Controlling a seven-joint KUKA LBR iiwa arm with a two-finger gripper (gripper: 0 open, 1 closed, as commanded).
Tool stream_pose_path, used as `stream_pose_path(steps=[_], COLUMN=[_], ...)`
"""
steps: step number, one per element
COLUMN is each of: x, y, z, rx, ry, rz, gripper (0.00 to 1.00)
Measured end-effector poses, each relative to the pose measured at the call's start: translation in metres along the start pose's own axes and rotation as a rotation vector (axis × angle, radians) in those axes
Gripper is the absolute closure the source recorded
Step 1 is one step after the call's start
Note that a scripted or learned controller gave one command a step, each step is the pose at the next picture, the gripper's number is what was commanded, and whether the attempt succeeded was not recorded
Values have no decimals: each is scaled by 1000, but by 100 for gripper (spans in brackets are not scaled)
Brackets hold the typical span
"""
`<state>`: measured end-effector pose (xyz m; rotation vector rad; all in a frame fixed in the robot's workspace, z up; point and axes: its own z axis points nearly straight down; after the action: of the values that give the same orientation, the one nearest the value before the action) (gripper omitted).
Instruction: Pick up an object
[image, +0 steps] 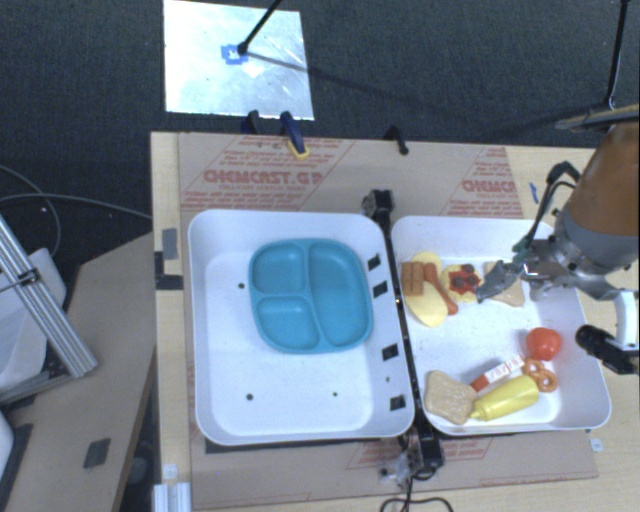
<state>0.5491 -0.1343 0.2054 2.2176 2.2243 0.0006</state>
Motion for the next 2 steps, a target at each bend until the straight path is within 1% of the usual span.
stream_pose_path(steps=[1, 2], x=[29, 118], y=[62, 73], z=[123, 14], rx=[-8, -10], ry=[-2, 3], rz=[-4, -10], gripper=[0, 0])
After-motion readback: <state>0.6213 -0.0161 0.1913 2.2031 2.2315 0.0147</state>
